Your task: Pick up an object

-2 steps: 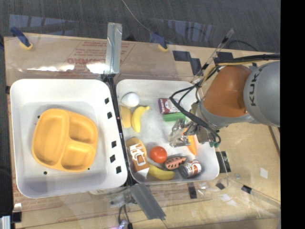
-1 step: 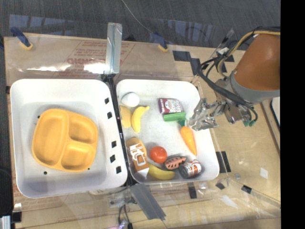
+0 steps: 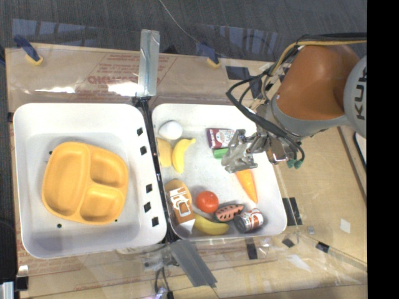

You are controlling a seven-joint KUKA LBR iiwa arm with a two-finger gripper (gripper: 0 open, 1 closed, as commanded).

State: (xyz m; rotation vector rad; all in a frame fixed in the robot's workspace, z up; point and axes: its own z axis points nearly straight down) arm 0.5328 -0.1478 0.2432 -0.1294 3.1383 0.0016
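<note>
1. The right bin (image 3: 268, 120) held all the loose items, crowded mostly along its near edge and left wall, which suggested a pile left for picking; the left bin (image 3: 25, 229) carried a yellow divided tray (image 3: 84, 182) in its middle.
2. Along the right bin's left wall lay a white egg (image 3: 170, 129) and a banana (image 3: 180, 153); at the near edge sat an orange carton (image 3: 179, 202), a tomato (image 3: 207, 200), a second banana (image 3: 211, 227), a dark sausage-like piece (image 3: 229, 212) and a small can (image 3: 250, 220).
3. A dark red packet (image 3: 219, 137) lay toward the far edge, and a carrot (image 3: 247, 184) pointed toward the near right corner.
4. The gripper (image 3: 240, 161) hung over the bin's right half, between packet and carrot, just above the carrot's thick end, likely its target.
5. Whether its fingers were spread or closed could not be told from the slant; nothing was seen between them.
</note>
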